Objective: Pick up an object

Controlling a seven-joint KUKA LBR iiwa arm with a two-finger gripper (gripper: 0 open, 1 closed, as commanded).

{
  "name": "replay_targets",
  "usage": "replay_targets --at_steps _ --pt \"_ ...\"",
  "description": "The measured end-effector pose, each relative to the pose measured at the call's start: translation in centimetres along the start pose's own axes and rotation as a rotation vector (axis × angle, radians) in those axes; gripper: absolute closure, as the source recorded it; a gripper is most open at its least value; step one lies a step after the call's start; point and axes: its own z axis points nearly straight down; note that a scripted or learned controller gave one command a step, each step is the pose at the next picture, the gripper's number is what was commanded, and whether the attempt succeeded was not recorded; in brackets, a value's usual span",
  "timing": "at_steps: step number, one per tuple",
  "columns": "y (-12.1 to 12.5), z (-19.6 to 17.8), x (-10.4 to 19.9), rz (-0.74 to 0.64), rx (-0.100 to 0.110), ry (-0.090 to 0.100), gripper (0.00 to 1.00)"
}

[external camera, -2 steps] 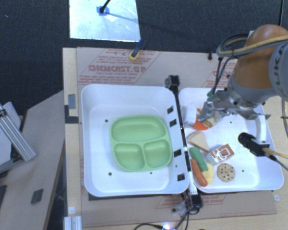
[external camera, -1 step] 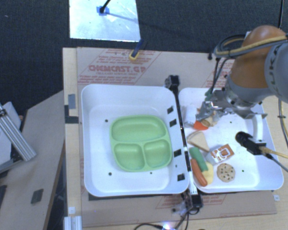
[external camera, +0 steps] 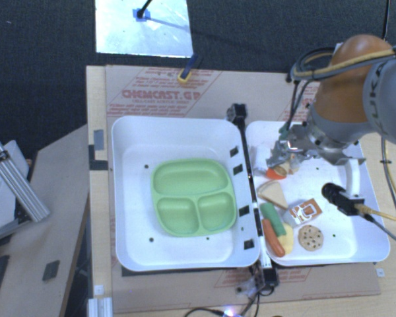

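Bins, 2 of them, shallow and white, sat side by side on the bench [external camera: 63,177]. The left bin [external camera: 135,144] held a green plate [external camera: 193,197] with 3 compartments, lying flat near the bin's middle. Everything else lay to the right of that plate, across the wall between the bins, in the right bin [external camera: 356,233]. The grey arm [external camera: 356,78] reached in from the plate's right and upper side, and its hand [external camera: 285,156] hung low, right of the plate and level with its upper rim. Whether the hand was open or closed could not be told, and nothing could be seen gripped in it. A small orange piece [external camera: 275,173] lay just below the hand, level with the plate's upper rim; whether the 2 touched could not be told. A pale bread wedge [external camera: 274,191] lay level with the plate's middle. A green stick [external camera: 271,212] and an orange stick [external camera: 274,236] lay end to end level with the plate's lower half, closest to it of all the pieces. A yellow piece [external camera: 287,242] lay against the orange stick's far side. Farther right of the plate sat a small orange-and-white carton [external camera: 305,211] and, level with the plate's lower rim, a round cookie [external camera: 310,238].
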Motion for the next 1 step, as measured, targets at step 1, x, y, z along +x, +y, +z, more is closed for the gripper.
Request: replay_targets --at_steps 1 --pt "0.58 0.84 -0.81 0.005 0.0 -0.001 1.0"
